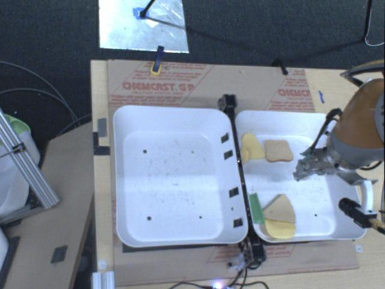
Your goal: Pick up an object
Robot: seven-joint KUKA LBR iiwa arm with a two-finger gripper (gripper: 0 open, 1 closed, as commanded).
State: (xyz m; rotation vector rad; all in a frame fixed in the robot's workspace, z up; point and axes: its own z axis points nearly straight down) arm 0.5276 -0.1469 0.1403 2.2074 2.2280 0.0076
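In the right bin (337, 230) we count a handful of flat, food-shaped pieces, any of which could serve as the thing to lift. Nearest the gripper (304, 170) is a tan bread slice (278, 151), lying flat towards the far wall; just beside it, against the divider, sits a pale yellow chip-like piece (252, 147). Near the front wall lie a tan wedge (281, 208) resting partly on a yellow round piece (280, 228), with a green strip (255, 208) just to their left along the divider. All look thin and low, so we judge they offer little edge for the fingers to catch.

We read the step in hand as the approach: the gripper hangs over the bare middle of the right bin, between the bread slice and the wedge, touching neither as far as we can see. Whether it is released or clenched we cannot tell; the tips are small and blurred here. Nothing appears to lie between them.

The next move, we judge, calls for shifting over one piece, probably the bread slice, and descending squarely. The left bin (129, 122) stands beside it.
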